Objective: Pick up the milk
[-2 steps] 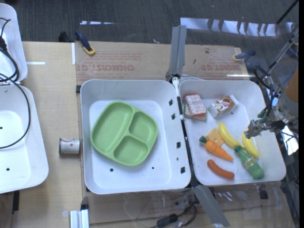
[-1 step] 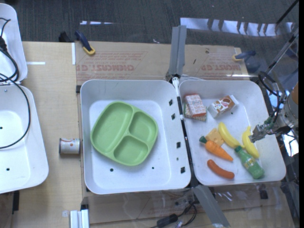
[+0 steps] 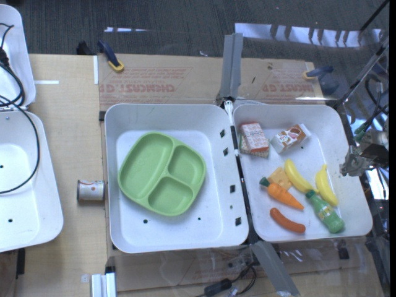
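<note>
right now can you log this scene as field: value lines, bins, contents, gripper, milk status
left bin: holds a green divided plate
right bin: holds two small cartons, two bananas, a carrot, a sausage, a green bottle
cartons: brownish one at the back left, white and red one to its right, apart; which is the milk is too small to tell
bananas: mid bin, apart
carrot: left of the bananas
sausage: near front edge
green bottle: lying, front right
gripper: at the right rim, holding nothing visible
outside bins: small can on the bench
</note>
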Robot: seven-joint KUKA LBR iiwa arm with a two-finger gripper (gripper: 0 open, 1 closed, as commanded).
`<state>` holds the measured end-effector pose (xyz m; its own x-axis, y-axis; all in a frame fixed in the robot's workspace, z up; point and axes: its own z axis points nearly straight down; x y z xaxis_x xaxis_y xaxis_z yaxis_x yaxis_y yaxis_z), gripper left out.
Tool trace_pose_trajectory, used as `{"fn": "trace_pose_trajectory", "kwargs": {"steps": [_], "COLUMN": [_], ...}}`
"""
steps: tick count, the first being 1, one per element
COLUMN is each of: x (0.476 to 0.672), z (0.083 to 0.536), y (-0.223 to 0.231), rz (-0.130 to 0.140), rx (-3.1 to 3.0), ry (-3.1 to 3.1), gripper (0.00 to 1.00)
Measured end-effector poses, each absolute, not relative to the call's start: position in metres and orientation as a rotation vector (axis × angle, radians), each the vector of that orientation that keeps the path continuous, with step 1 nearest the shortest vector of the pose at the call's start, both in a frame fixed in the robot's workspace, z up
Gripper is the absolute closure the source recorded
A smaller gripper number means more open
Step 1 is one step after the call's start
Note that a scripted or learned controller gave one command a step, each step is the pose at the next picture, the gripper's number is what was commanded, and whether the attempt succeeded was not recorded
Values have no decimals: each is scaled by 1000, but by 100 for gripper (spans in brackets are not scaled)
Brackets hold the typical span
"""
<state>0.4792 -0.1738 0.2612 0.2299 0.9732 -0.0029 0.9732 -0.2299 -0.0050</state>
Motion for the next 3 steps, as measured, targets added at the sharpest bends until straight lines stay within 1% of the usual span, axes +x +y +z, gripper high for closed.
{"fn": "trace_pose_trajectory", "kwargs": {"steps": [1, 2, 3], "x": [477, 479, 478], "z": [170, 211, 206], "y": [-181, -167, -193], "rz": [9, 6, 3], "rx": [-2443, -2144, -1657], "ry": [-1965, -2292, -2663], "gripper": [100, 100, 100]}}
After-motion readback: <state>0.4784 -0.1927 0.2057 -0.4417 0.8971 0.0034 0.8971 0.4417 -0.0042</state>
